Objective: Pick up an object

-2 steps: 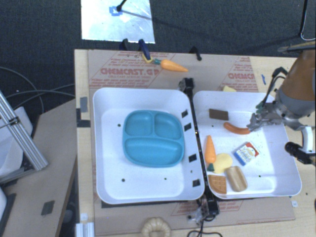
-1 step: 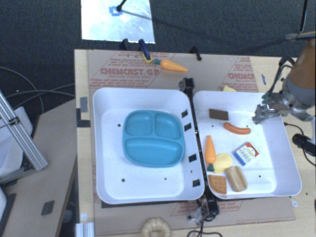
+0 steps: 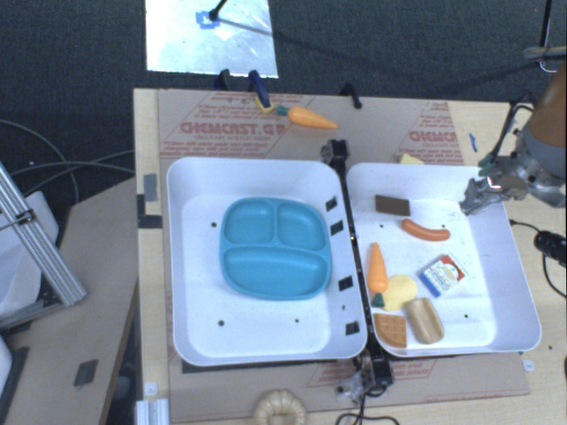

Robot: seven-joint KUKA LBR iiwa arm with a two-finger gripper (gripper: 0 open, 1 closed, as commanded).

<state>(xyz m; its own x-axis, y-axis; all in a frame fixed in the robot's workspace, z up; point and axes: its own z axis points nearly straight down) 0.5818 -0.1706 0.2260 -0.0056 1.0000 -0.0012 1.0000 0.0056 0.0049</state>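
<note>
Nearest, right bin (image 3: 514, 277) holds waffle (image 3: 391, 328), bread roll (image 3: 424, 319), yellow lemon-like piece (image 3: 400, 289), carrot (image 3: 377, 266), small printed packet (image 3: 442, 274). Further back, sausage (image 3: 425, 231) and brown block (image 3: 392, 205). Left bin (image 3: 190, 237) carries blue divided plate (image 3: 274, 247). Pincer (image 3: 474, 194) hangs over right bin's far right rim, well apart from sausage; finger opening cannot be told, nothing visibly held. Farthest, second carrot (image 3: 306, 118) lies on surface (image 3: 213, 118) beyond bins.
</note>
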